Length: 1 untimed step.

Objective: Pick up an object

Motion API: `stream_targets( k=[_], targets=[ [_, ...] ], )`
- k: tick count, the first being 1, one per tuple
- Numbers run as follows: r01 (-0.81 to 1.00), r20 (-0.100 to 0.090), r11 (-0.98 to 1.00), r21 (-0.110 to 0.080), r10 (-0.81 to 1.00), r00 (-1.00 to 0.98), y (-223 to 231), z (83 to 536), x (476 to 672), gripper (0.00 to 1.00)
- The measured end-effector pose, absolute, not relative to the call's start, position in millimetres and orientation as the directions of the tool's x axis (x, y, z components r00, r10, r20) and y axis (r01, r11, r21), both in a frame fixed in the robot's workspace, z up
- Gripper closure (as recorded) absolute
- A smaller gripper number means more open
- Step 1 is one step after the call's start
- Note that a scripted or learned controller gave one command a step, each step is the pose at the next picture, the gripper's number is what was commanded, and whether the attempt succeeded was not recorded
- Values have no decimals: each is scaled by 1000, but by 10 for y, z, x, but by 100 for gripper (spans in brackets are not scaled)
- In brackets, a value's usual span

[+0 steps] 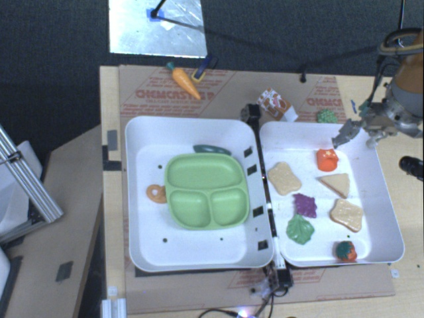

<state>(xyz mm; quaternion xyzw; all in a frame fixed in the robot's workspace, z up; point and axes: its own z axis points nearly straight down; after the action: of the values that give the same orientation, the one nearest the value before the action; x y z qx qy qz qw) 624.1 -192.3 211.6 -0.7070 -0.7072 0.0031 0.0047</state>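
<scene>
My gripper (358, 138) hangs over the far right corner of the right bin (391, 234), open, with nothing between its fingers. Its left finger (344, 135) points down at an orange-red toy (326, 159), which lies just below and left of it. Further into this bin lie a bread slice (283, 177), a triangular wedge (336, 184), a purple bunch (305, 205), a green leaf (300, 230), a toast piece (346, 214) and a red-and-green toy (344, 250).
The left bin (142, 244) holds a green divided plate (205, 191), a small brown ring (156, 193) and a dark teal item (212, 149) behind the plate. Beyond the bins lie a carrot (185, 83), a small packet (275, 103) and a green piece (326, 116).
</scene>
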Motion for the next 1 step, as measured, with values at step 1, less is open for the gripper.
stream_targets(
  k=[1],
  targets=[
    [1000,0,3,2,1000,-3,-1917,2198,6269,0]
  ],
)
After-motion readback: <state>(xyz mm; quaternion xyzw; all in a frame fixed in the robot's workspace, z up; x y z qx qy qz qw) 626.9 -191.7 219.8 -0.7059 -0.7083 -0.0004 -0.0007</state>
